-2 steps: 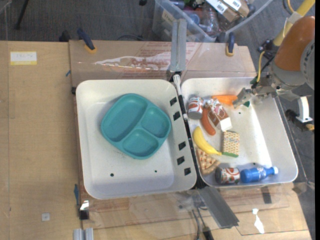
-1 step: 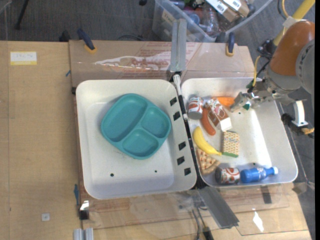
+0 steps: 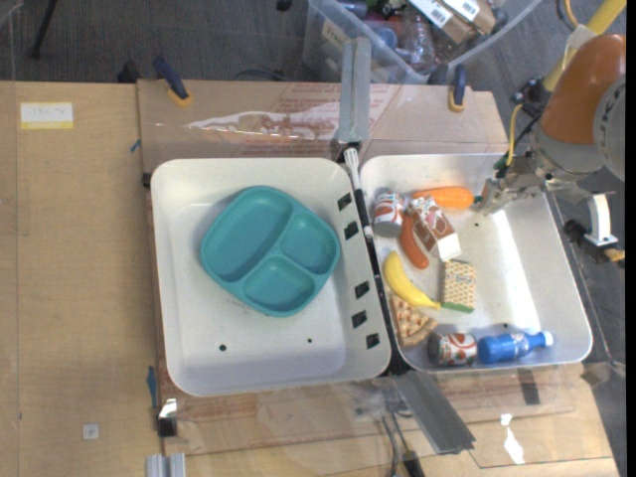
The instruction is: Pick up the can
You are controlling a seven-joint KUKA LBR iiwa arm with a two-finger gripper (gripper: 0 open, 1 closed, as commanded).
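Tool (image 3: 494, 195) is hung over right bin's (image 3: 566, 276) far edge, finger state cannot be told. Can (image 3: 454, 347) is lain at near wall beside blue bottle (image 3: 513, 345), well apart. Wooden counter (image 3: 70, 266), grey floor.

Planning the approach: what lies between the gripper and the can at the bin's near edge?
In the camera view, a cracker packet sits between the gripper and the can; bare bin floor otherwise.

Claw (image 3: 494, 195) over right bin (image 3: 556, 266) by carrot (image 3: 444, 198); can (image 3: 386, 210) lies apart, w/ teal plate (image 3: 270, 250) in left bin (image 3: 189, 296).
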